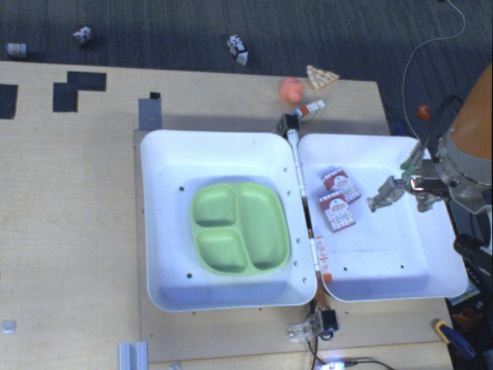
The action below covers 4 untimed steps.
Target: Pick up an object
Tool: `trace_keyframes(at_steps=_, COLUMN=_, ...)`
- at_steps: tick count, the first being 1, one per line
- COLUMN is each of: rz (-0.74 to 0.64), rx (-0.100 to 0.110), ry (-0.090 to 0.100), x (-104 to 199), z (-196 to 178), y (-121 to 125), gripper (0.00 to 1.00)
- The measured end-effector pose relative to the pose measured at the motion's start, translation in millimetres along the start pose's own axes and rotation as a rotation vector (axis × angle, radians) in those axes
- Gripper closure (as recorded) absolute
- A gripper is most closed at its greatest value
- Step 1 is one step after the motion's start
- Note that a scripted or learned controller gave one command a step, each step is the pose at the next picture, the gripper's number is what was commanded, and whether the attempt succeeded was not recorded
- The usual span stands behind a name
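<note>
Gripper [383,195] just right of cartons [337,199] – jaws: can't tell. I'd centre over top carton, drop straight – avoid bin [385,272] wall.

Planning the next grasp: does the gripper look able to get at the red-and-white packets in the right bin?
Probably yes. The gripper hangs beside the packets in the right bin, with bare floor between.

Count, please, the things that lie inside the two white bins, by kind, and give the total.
Green divided plate, in the left bin: 1
Small red-and-white packets, first and second, in the right bin: 2
Total: 3
</note>
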<state>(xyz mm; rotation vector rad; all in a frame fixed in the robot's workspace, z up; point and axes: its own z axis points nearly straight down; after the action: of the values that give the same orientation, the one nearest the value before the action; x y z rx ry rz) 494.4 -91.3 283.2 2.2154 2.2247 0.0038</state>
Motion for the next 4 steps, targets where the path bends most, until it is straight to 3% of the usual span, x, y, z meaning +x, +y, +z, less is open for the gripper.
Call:
trace_keyframes(at_steps=1, rz=0.002, rx=0.004, ry=0.0, x=-21.7, z=130.5, y=23.8, gripper=0.0)
trace_keyframes(at_steps=2, rz=0.002, rx=-0.004, ry=-0.001, x=0.2, z=196.4, y=25.0, gripper=0.0)
trace_keyframes(at_steps=3, rz=0.001, rx=-0.01, ry=-0.001, x=0.7, z=184.9, y=27.0, gripper=1.0)
trace_keyframes(at_steps=4, rz=0.003, rx=-0.001, ry=-0.002, x=-69.1, z=160.4, y=58.3, gripper=1.0)
